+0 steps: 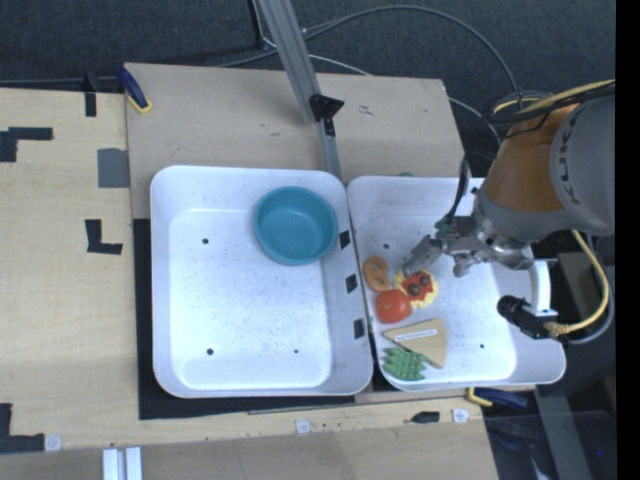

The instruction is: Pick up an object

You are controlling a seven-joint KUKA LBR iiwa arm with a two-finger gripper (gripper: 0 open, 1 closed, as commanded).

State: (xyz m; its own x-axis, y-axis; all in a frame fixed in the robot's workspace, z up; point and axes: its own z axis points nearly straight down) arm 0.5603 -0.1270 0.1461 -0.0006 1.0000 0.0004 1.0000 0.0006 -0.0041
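Gripper (420, 260) lowered into right bin (500, 363), just above yellow toy with red spots (417, 287); finger state impossible to tell. Toy tomato (392, 306), orange pretzel-like piece (376, 272), tan wedge (424, 339) and green leafy piece (403, 365) clustered along that bin's left wall. Blue bowl (295, 225) in left bin (200, 298), near far right corner.

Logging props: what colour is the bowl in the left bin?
Blue, a teal shade; the bowl shows in the camera view.

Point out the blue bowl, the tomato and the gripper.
blue bowl (295, 225): camera view, inside bottom.
tomato (392, 306): camera view, top of its red skin.
gripper (418, 261): camera view, between fingertips.
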